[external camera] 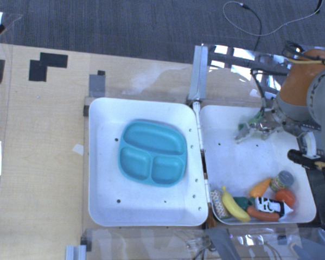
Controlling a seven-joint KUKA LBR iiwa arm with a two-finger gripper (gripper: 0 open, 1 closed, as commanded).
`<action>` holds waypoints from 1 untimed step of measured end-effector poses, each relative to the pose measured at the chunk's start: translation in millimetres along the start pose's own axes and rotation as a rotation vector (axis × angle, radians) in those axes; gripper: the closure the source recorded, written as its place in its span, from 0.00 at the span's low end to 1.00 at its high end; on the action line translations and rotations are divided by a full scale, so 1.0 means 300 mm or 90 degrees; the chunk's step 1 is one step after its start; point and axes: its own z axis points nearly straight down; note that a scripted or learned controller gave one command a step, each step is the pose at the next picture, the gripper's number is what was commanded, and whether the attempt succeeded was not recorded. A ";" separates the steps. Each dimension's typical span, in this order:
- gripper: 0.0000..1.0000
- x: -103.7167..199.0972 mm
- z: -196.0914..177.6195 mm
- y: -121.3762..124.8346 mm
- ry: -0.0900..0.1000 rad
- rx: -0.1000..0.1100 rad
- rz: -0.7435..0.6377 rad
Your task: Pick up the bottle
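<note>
- Located the bottle (281, 181) near the front right corner of the right bin (226, 157), at the right end of a heap of small items.
- Appeared small, with a grey cap and a greenish body; long axis not judged, since too little of the body showed to tell upright from tilted.
- Found just beside the orange carrot (260, 187), just behind a red piece (286, 197), and close to a black and white item (267, 204).
- Noted a banana (233, 205) further left in the same heap, apart from the bottle.
- Placed the gripper (253, 127) over the back part of the same bin, well apart from the bottle.
- Judged the bottle to lie toward the front of the bin and toward the view's right from the gripper, so the coming move would call for travel forward and rightward, then a descent.
- Saw the fingers (244, 134) spread apart, at a moderate opening, pointing down and toward the view's left.
- Saw nothing between them; only bare white floor beneath.
- Recorded the grey arm (322, 100) with its orange band (298, 79) entering from the view's right.
- Flagged crowding as the likely hazard: neighbours pressed close on two sides, leaving little room for a clean closing on the bottle alone.
- Observed a blue divided tray (152, 152) in the left bin (104, 161), playing no part in the step.
</note>
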 end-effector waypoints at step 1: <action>0.00 0.147 -0.278 0.028 -0.006 -0.026 0.349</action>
